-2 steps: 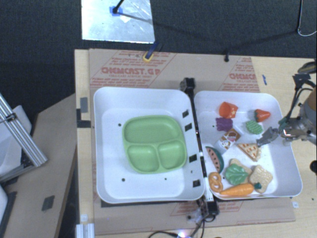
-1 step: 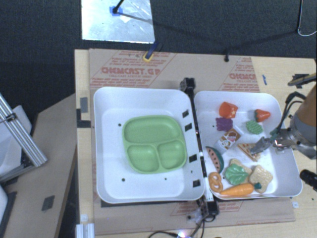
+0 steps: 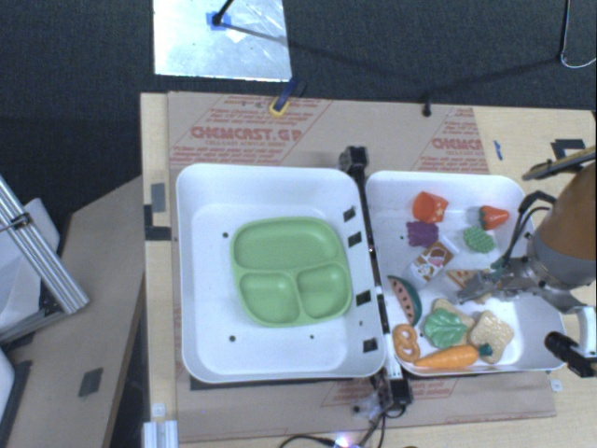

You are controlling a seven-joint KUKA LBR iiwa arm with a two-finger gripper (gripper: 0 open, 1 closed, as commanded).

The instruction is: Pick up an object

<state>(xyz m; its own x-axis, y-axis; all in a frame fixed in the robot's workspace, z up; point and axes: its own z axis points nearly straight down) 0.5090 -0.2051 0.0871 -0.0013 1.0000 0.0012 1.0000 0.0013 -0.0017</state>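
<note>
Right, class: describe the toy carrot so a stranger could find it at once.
Look in the right-hand white bin, among the toy foods. Along its near edge lies the carrot, a long orange stick with a green tip, just below the leafy green piece. Nothing else there is long and orange.

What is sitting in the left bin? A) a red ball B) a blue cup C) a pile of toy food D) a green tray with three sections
D. The left bin holds a green tray split into three sections, while the toy food, like the carrot, lies in the right bin.
</note>
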